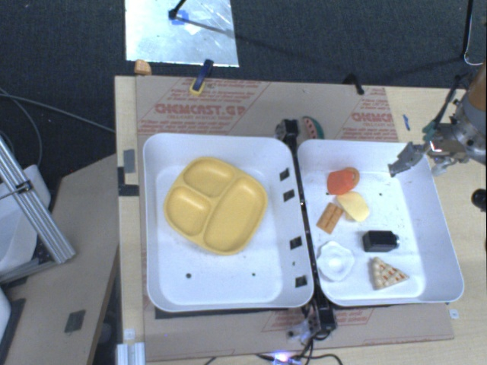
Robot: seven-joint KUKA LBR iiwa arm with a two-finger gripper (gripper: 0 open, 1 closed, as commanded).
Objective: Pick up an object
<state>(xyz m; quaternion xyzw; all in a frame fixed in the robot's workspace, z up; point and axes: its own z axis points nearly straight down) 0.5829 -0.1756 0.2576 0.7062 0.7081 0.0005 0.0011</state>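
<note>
The right bin (434, 226) holds several small objects. There is a red-orange round piece (343, 179), a yellow piece (354, 206), a brown cracker (329, 218), a black block (380, 240), a white fried egg (335, 261) and a pizza slice (386, 274). My gripper (420, 164) hangs over the bin's upper right part, well to the right of the red-orange piece. Its fingers are spread open and hold nothing.
A yellow divided plate (216, 204) lies in the left bin (163, 280). A raised divider with black clips (297, 204) separates the two bins. A metal sheet (183, 21) lies beyond the bench at the back, and an aluminium frame (30, 211) stands at the left.
</note>
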